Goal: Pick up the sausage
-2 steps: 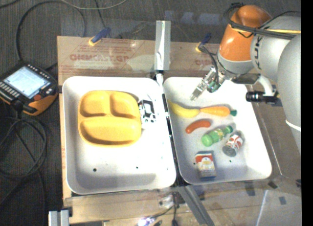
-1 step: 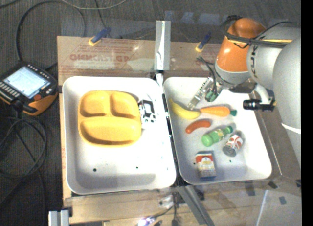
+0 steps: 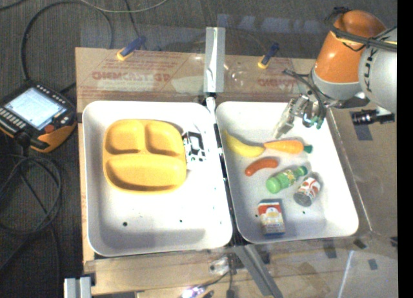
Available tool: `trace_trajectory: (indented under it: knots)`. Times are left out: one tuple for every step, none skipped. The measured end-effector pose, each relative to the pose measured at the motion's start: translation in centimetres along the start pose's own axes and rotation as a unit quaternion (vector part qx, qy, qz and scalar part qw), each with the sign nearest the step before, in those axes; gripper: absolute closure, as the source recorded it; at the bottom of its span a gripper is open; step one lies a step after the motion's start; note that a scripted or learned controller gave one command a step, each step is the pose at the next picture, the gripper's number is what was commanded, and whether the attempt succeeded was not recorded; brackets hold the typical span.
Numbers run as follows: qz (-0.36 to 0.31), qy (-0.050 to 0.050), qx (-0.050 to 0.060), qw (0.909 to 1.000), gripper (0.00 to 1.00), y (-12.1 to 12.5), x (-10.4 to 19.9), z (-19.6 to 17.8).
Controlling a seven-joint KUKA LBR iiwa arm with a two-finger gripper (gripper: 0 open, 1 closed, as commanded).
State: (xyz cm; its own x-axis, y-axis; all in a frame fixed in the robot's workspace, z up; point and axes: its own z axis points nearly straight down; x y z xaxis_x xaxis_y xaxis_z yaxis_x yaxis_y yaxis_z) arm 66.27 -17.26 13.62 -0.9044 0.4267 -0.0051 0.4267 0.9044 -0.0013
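The sausage [image 3: 261, 166] is a short red-orange link lying in the middle of the right bin [image 3: 335, 180]. It sits just below the carrot [image 3: 284, 146] and the banana [image 3: 240, 144]. My gripper [image 3: 295, 115] hangs over the far part of the right bin, above and to the right of the sausage and well apart from it. Its fingers point down and left, spread apart, with nothing between them.
A green bottle [image 3: 286, 178], a small can [image 3: 308, 191] and a small carton [image 3: 272, 218] lie in the near half of the right bin. The left bin [image 3: 155, 226] holds a yellow divided tray [image 3: 144, 155]. A pendant [image 3: 35, 115] sits at far left.
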Motion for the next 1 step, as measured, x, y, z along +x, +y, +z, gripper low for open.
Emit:
trace_trajectory:
  knots:
    - [0.024,0.001,-0.003,0.9997,1.0,2.45,1.25,4.26]
